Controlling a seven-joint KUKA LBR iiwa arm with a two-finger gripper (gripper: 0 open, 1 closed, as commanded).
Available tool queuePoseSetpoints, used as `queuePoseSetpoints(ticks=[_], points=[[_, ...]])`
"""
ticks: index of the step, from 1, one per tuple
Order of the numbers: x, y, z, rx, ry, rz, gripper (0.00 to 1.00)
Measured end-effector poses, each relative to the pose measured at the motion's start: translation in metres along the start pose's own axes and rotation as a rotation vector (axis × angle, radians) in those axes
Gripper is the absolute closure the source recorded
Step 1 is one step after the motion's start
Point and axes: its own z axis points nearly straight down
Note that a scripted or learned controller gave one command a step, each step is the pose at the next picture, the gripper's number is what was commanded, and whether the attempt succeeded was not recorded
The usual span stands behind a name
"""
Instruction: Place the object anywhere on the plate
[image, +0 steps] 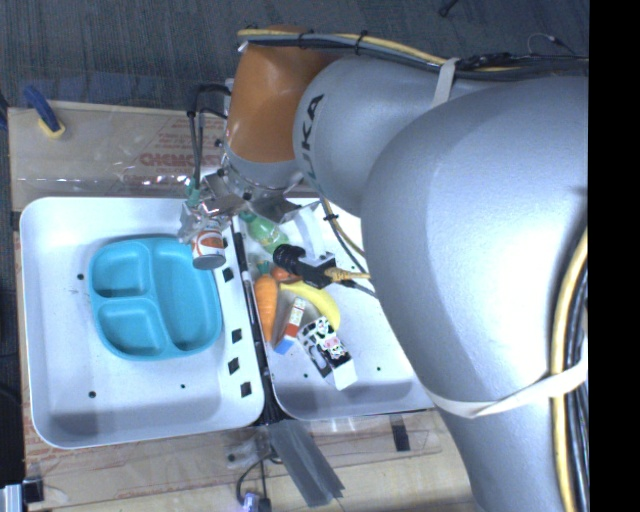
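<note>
Down at the wrist's end, the claw (205, 232) hangs above the near-right corner of the blue plate (155, 297), close to the wall between the two bins. A small can (209, 248) with an orange-and-white label sits right beneath its tip, seemingly pinched between the fingers, though the can's grey base also lies at the plate's rim, so whether it is lifted or resting there cannot be told. The fingers look narrowly closed around it.

Above the claw, the orange band (268, 95) and the thick grey arm (460, 230) sweep in from the right, the wrist bent downward over the divider and the bulk of the arm covering much of the right bin (340, 395).

The plate, with three compartments, lies in the left bin (60, 400). In the right bin, just beside the divider, lie a carrot (266, 298), a banana (315, 303), a green bottle (265, 232) and a black-and-white spotted carton (330, 350), crowded together.
</note>
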Motion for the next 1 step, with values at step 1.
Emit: queuePoseSetpoints(ticks=[1], points=[[-0.0003, 0.0, -0.0001, 0.0, 0.0, 0.0, 0.0]])
